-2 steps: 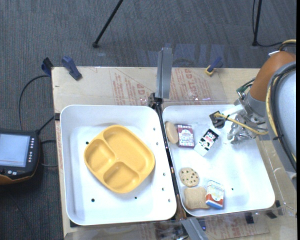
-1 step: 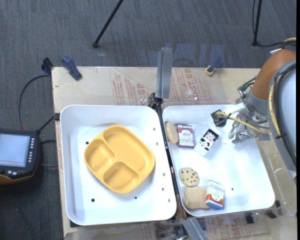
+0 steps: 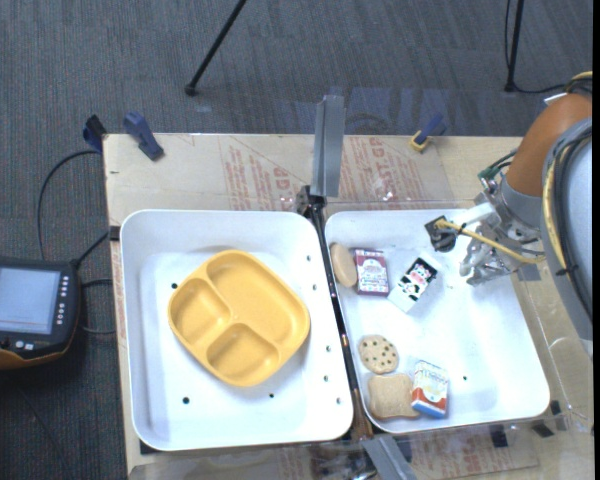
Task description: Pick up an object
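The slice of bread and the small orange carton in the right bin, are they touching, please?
Touching: in the camera view the orange carton lies against the bread slice, overlapping its right edge with no gap.

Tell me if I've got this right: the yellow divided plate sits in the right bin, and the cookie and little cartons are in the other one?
Not quite. The camera view shows the yellow divided plate in the left bin. The cookie and little cartons are in the right bin, as the other one.
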### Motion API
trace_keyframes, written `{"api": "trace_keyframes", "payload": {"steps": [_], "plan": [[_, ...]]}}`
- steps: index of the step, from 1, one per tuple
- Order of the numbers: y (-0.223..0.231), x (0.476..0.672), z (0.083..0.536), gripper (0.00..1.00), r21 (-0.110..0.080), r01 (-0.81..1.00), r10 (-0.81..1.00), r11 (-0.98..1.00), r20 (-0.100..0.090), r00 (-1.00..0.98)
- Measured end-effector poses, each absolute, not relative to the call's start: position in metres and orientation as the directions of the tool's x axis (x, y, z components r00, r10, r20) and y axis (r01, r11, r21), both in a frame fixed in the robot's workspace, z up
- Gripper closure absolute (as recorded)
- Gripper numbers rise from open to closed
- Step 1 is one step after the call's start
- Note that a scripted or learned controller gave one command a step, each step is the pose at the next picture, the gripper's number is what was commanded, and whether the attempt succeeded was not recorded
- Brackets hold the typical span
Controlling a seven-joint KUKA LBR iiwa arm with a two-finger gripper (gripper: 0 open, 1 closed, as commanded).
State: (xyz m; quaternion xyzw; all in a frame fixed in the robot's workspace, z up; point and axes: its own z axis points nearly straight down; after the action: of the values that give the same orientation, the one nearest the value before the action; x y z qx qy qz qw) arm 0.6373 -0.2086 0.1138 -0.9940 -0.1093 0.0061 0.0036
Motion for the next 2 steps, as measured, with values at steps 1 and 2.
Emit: {"api": "trace_keyframes", "payload": {"steps": [1, 2], "plan": [[-0.209, 0.632, 0.085, 1.0, -0.004, 0.207, 0.207, -0.978, -0.006, 0.978], [-0.208, 0.633, 0.097, 1.0, -0.006, 0.21, 0.21, -0.978, -0.005, 0.978]]}}
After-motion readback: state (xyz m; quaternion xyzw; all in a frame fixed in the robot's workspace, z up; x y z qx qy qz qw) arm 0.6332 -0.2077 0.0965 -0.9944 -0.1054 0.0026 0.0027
